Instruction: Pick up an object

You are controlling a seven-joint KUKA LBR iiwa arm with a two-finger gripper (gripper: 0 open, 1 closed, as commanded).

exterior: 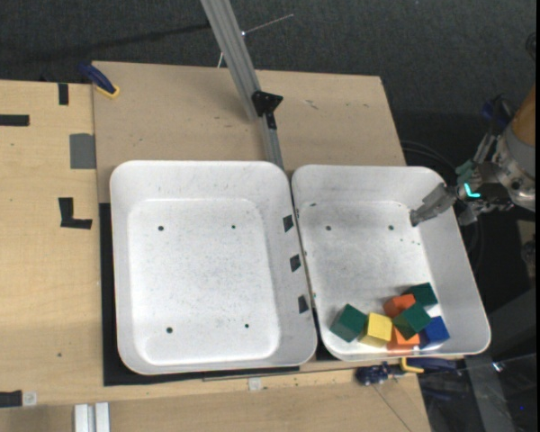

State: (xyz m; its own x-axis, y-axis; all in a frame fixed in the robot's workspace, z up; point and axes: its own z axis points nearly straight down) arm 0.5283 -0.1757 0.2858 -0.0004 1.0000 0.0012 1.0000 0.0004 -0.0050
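Pincer (429,207) sits over the upper right rim of the right bin (360,187), and honestly I can't tell if it's clenched or released from this angle; nothing shows between its tips, so I'd call it empty-handed.

Using the right bin as the landmark, going left to right: the left bin (198,187) butts up against its left wall. Inside the right bin, everything is heaped in the near right corner: a dark green block (347,321) at the left end of the heap, a yellow block (377,328) touching it, then an orange block (400,304) and another green block (422,295) jammed together, with a blue block (436,329) at the far right against the wall.

So the blocks lie toward the camera from the pincer, along the bin's right side, well apart from it. The heap's long axis runs roughly along the near wall.

The floor is flat white plastic, speckled. Room looks tight: the blocks touch each other and crowd the corner, so I'd guess the dark green block at the open end is the easiest grab.
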